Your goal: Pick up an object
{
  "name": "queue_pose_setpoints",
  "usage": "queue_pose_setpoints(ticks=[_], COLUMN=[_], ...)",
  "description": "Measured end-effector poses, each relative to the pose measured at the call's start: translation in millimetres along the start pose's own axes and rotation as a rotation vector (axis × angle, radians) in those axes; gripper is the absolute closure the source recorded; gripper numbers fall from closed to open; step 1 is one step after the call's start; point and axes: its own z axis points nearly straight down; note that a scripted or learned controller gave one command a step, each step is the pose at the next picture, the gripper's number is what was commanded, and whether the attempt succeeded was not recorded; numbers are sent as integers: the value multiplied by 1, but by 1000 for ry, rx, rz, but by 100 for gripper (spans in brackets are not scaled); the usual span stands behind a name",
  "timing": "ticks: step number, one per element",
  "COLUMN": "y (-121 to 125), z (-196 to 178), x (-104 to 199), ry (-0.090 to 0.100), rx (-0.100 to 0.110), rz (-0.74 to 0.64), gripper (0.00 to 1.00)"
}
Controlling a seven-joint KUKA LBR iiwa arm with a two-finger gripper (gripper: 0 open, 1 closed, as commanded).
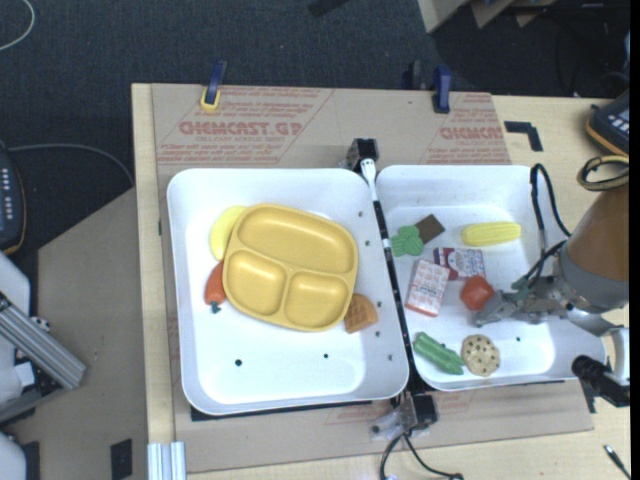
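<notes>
The gripper (pixel 492 314) is seen low in the right bin (pixel 520 183), just beside the tomato (pixel 476 292). Jaw state cannot be told. Jaws should be centred over the tomato before closing.

Small red tomato (pixel 477 292) in right bin, beside white carton.

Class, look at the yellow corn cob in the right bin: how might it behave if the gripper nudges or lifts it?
The corn cob looks rounded and elongated, so it would probably roll if nudged sideways. It seems a glossy toy, likely light, stiff and perhaps slippery. It lies apart from its neighbours, which should ease access.
</notes>
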Motion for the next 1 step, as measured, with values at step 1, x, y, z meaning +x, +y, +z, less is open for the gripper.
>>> queue_pose_setpoints(ticks=[1], y=[1], z=[-12], x=[-1], ry=[-2], rx=[-5], rz=[2], gripper=[100])
